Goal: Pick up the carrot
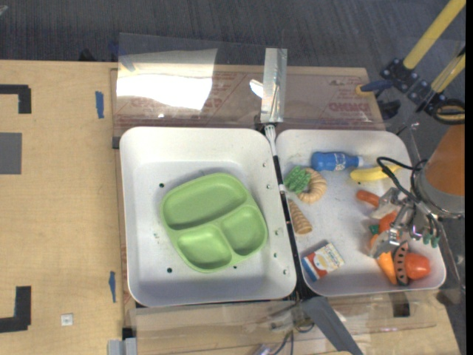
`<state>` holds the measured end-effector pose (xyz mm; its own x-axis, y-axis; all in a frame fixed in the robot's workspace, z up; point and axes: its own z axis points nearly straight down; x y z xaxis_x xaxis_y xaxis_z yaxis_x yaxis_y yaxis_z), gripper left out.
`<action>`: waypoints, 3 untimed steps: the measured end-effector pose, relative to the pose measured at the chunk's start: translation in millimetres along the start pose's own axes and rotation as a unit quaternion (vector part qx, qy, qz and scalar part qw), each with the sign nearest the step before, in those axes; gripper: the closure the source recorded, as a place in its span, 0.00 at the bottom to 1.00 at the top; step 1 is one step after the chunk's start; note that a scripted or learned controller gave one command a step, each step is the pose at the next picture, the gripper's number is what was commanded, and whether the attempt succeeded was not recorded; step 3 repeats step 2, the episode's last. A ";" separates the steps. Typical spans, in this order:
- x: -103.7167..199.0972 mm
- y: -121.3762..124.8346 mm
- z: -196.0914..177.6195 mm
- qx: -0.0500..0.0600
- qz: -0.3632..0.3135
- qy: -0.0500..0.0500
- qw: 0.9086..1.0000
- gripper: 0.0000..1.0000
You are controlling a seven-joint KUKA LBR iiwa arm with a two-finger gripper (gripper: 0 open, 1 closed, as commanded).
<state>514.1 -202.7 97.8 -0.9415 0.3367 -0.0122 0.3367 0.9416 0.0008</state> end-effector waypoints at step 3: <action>50.3 53.0 7.0 0.000 -0.094 -0.002 0.996 0.00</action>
